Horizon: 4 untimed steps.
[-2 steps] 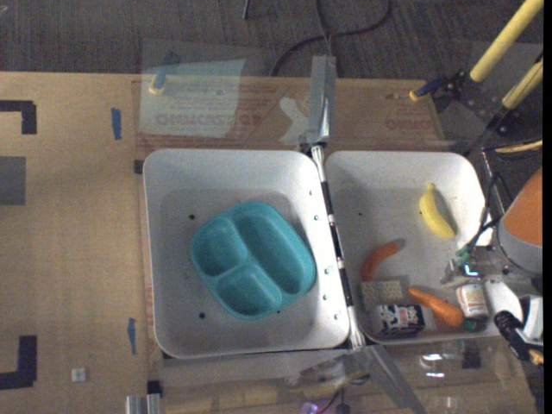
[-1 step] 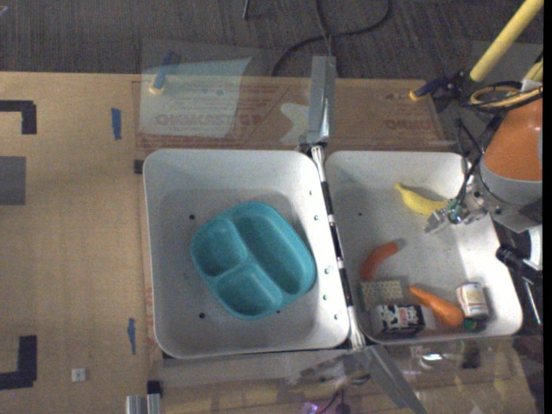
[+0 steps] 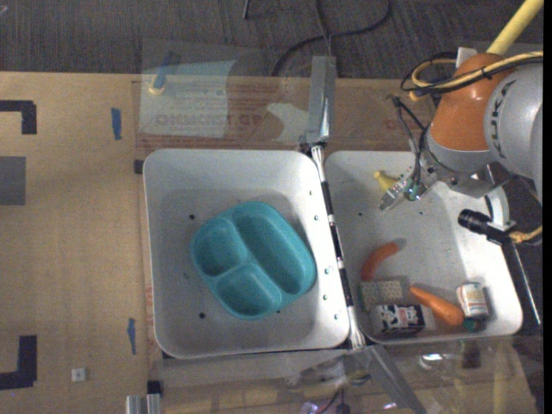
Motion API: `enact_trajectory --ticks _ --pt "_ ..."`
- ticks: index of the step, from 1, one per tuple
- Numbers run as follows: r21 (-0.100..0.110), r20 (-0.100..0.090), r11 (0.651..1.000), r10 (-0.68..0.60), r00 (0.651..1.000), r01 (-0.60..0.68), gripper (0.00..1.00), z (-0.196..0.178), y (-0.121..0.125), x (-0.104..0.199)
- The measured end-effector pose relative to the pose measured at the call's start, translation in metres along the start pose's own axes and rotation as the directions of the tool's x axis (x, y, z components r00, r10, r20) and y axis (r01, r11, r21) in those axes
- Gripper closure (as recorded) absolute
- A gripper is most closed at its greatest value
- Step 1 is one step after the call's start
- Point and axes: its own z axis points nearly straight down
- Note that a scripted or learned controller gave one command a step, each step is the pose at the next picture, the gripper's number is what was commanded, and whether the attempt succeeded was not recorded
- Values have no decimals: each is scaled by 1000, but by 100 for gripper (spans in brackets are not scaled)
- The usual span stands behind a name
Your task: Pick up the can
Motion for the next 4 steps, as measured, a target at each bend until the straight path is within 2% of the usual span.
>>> enact_trajectory --ticks 1,2,3,4 --pt "13 -28 995 -94 995 94 100 2 -17 -58" --pt "1 -4 971 -240 971 240 100 0 7 -13" --pt "3 -8 978 -210 978 210 100 1 -41 -76" --pt "2 -4 903 -430 903 430 100 1 -42 -75"
